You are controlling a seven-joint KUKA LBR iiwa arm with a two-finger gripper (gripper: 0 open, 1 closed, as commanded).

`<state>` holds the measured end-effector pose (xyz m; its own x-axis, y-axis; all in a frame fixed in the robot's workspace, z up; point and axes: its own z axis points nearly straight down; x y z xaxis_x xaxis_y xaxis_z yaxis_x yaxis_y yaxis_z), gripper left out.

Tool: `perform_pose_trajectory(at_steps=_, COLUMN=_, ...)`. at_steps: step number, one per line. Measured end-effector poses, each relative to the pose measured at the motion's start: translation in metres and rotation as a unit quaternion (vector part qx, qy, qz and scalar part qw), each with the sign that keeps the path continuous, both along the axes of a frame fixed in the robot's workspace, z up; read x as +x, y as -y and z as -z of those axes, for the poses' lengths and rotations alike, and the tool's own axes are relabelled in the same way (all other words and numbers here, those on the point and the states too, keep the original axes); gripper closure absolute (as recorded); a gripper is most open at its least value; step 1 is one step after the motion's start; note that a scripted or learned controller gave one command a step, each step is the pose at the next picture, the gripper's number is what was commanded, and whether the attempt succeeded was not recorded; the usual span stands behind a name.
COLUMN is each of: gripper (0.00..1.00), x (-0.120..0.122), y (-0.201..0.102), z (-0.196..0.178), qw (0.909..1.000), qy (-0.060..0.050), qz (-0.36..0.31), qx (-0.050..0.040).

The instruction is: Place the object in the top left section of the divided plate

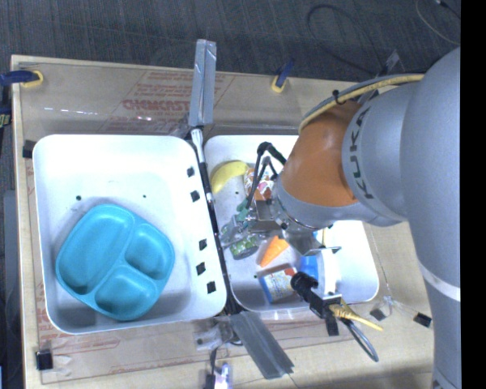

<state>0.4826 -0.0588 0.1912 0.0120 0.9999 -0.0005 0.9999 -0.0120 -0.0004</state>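
One divided plate (115, 260) — two bins (57, 160) — one arm (364, 168).

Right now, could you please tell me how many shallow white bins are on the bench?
2. The left white bin holds the light-blue divided plastic plate. The right white bin sits beside it under the grey arm with the orange band, which hides part of its contents.

Grey arm (421, 152), orange band (324, 164), black "KUKA" lettering, yellow cable
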Motion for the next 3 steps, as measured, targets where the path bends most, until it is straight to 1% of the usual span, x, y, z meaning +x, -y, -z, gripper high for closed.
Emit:
perform_pose_trajectory(at_steps=1, gripper=1.0, x=0.01, y=-0.051, z=-0.005, qw=0.9999, qy=-0.002, qz=-0.016, qx=0.0002)
perform_pose_trajectory(at_steps=2, gripper=1.0, x=0.052, y=-0.107, z=0.001, qw=0.9997, qy=-0.003, qz=0.026, qx=0.0)
perform_pose_trajectory(at_steps=3, gripper=1.0, x=-0.008, y=-0.149, z=0.001, qw=0.9983, qy=-0.003, qz=0.059, qx=-0.0001)
